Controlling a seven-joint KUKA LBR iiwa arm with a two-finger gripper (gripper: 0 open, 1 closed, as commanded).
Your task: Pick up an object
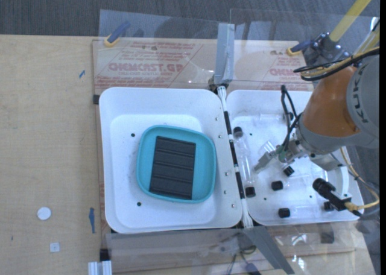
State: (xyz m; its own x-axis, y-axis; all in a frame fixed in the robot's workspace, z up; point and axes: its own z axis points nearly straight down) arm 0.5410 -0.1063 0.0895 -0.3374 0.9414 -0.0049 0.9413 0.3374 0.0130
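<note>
Progress looks slight from where I stand: nothing is raised off a bin floor that I can see, so the pick itself is left to do; the gripper (266, 155) sits low in the right bin (301, 222), and whether it is spread or closed I cannot tell at this angle; I can make out nothing caught in it.

Likely candidates lie close by; the nearest black piece (289, 170) is just behind the gripper, toward the wrist; a second black piece (277, 186) lies near it on the bin's front side; a clear tube-like thing (240, 147) lies just ahead of the tip, along the divider; the teal tray (145, 165) with its black ribbed block (173, 167) is well ahead of the tip, across the divider in the left bin (114, 147).

The arm (356, 117) comes in from the right, its orange band (329, 111) high above the wrist; the wrist is bent down and the gripper slants toward the divider.
</note>
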